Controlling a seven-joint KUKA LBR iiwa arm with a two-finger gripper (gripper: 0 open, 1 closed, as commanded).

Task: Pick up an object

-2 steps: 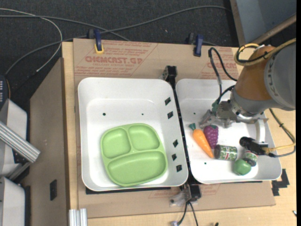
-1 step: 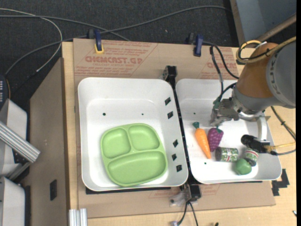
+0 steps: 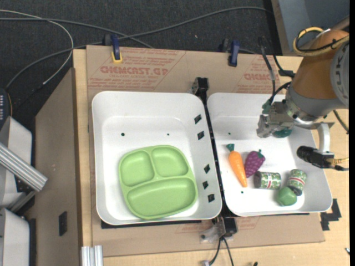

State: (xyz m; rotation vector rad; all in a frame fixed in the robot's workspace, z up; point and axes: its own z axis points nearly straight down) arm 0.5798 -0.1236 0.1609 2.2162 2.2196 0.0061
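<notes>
Orange and tapering, a toy carrot [image 3: 238, 167] is lying in the right bin [image 3: 238, 112], its green top pointing toward the far wall and its tip toward the near rim. The hand [image 3: 272, 125] is hanging over the same bin, up and to the right of the carrot and well apart from it; whether it is wide or narrow I cannot tell, since the wrist is covering it, though something teal is showing at its underside. Just beside the carrot, a purple bunch of grapes [image 3: 254, 162] is resting, almost touching it. Further right, a green-labelled can [image 3: 268, 180] is lying on its side, a second can [image 3: 297, 179] is sitting near it, and a green round fruit [image 3: 287, 196] is sitting at the near right corner.

The left bin [image 3: 105, 148] is carrying a light green divided plate [image 3: 158, 180] with three compartments. Both white bins are sitting on a cardboard sheet [image 3: 144, 65] printed in red, clamped at its far edge by two blue clamps [image 3: 116, 53] to the bench. Beyond it, dark carpet [image 3: 155, 10] is showing, with thin cables [image 3: 39, 24] trailing across it.
</notes>
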